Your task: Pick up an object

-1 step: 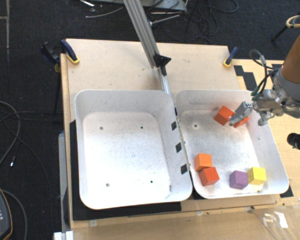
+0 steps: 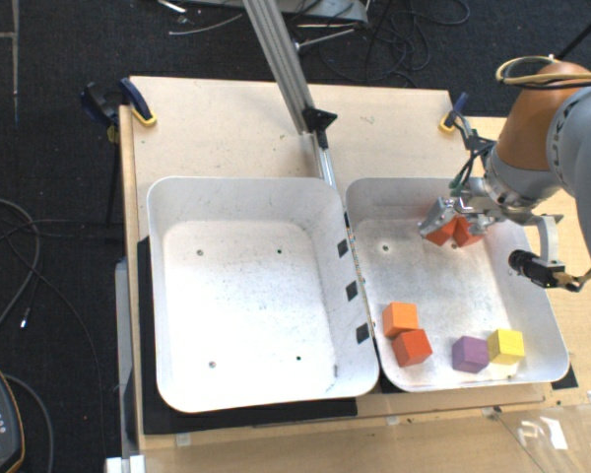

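While four blocks sat untouched along the near edge of the right bin [image 2: 532, 294], the pick looked part done. Nearest the front rim: a purple block [image 2: 469, 354] and a yellow block [image 2: 506, 346], touching or nearly so, toward the near right corner. Just left of them a red-orange block [image 2: 412, 347] with an orange block [image 2: 401, 317] right behind it, close together, near the bin's left wall. Left bin [image 2: 177, 215] sat alongside, its right rim overlapping the right bin's left edge.

Farther back, toward the right bin's far edge, the gripper [image 2: 453, 227] was narrowed around a red block [image 2: 447, 232], which showed between the fingers. Whether the block was lifted clear of the bin floor or only resting on it was hard to tell at this slant; it looked slightly raised. The arm [image 2: 542, 146] came in over the far right corner.

Judgement: grasp appeared made, so what was left was lifting clear and holding. Grip could slip, since the block showed mostly at the fingertips.
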